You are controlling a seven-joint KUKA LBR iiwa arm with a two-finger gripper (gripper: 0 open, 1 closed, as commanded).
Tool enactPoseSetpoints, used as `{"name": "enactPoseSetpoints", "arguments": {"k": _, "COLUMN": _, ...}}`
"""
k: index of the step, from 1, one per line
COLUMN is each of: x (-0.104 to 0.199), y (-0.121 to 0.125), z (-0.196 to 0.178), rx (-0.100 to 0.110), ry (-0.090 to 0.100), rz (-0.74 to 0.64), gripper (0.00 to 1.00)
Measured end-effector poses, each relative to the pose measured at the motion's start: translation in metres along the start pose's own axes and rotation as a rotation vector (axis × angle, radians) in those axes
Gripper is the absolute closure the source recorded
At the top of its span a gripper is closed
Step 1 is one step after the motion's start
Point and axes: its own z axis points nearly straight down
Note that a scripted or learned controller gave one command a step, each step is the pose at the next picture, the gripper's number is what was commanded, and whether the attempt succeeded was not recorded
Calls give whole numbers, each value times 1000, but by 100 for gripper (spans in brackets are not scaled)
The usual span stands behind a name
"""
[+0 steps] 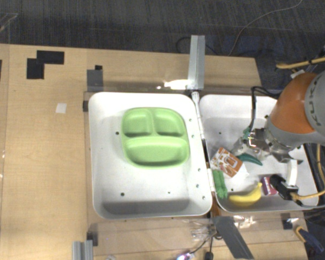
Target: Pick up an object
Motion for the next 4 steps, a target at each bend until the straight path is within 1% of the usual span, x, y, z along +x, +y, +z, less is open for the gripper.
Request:
{"name": "enactPoseSetpoints", "arguments": {"k": 1, "x": -45, "y": 60, "z": 2, "rx": 0, "ry": -2, "rz": -65, "gripper": 0}}
{"name": "enactPoseSetpoints", "arguments": {"k": 2, "x": -42, "y": 63, "z": -11, "rx": -7, "ry": 1, "rz": -69, "gripper": 100}}
{"name": "enactPoseSetpoints", "arguments": {"k": 3, "x": -42, "y": 63, "z": -11, "rx": -6, "ry": 1, "rz": -68, "gripper": 0}}
{"name": "enactPoseSetpoints", "arguments": {"k": 4, "x": -42, "y": 63, "z": -11, "rx": -6, "ry": 1, "rz": -68, "gripper": 0}}
